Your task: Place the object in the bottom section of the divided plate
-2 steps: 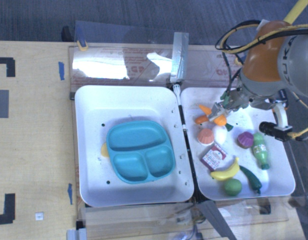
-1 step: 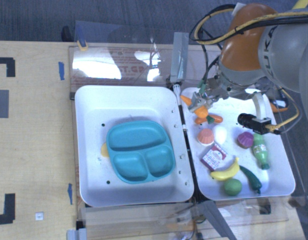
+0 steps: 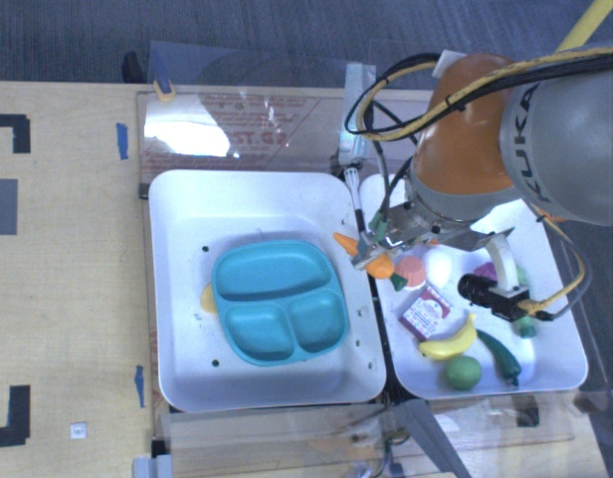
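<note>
A blue divided plate (image 3: pixel 278 299) lies in the left bin (image 3: pixel 177 227), with one long section on its far side and two smaller ones on its near side. My gripper (image 3: pixel 368 251) hovers over the wall between the two bins, just right of the plate's upper right corner. It is shut on an orange carrot-like toy (image 3: pixel 383 265), whose ends stick out on both sides of the fingers. All three plate sections hold nothing.
The right bin (image 3: pixel 565 366) holds a pink round piece (image 3: pixel 412 270), a red-and-white packet (image 3: pixel 426 314), a banana (image 3: pixel 450 343), a green lime (image 3: pixel 463 371), a dark green vegetable (image 3: pixel 502 356) and a purple item (image 3: pixel 483 267). A yellow bit (image 3: pixel 205 298) peeks from under the plate's left edge.
</note>
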`<action>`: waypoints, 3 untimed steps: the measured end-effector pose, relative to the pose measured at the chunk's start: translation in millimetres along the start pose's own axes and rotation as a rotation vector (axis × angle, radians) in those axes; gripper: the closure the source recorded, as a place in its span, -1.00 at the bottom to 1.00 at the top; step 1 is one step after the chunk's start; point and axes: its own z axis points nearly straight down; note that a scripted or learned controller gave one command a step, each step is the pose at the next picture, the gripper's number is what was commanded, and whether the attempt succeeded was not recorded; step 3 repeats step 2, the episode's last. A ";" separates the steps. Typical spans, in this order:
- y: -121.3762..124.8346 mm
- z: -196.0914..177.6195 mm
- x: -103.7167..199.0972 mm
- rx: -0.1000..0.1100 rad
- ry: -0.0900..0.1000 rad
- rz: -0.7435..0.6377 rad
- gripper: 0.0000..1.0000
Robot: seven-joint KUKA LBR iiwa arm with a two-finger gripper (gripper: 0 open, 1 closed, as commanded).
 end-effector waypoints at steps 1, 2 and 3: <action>8.0 19.9 46.7 0.001 0.000 -0.359 1.00; 8.0 19.6 45.9 0.000 -0.001 -0.358 -1.00; 8.0 19.6 45.9 0.000 -0.001 -0.358 -1.00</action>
